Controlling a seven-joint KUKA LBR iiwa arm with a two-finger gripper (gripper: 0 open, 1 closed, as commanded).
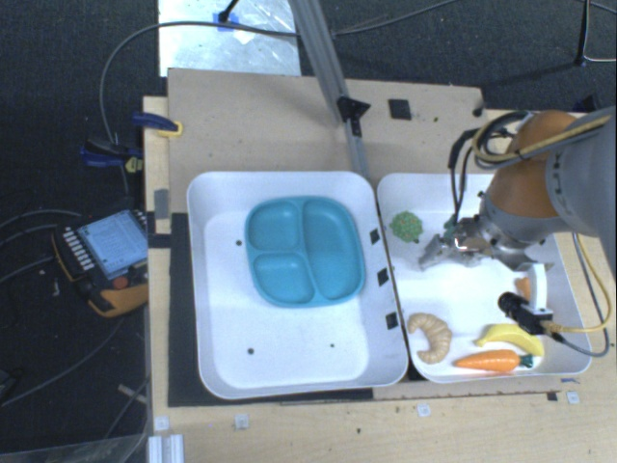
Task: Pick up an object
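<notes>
White shallow left bin point(217, 287) holds blue three-compartment plastic plate point(305, 251). White right bin point(463, 297): green broccoli floret point(407, 226) near top-left corner; tan croissant point(431, 336), yellow banana point(511, 338), orange carrot point(490, 361) along bottom edge. Grey gripper point(432, 253) over bin middle, fingers spread, holding nothing.

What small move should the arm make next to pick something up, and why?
Probably shift the tool a little toward the green broccoli-like piece and lower onto it. That piece is the nearest object, lying just up and left of the tool in the right bin, apart from the croissant, banana and carrot.
</notes>
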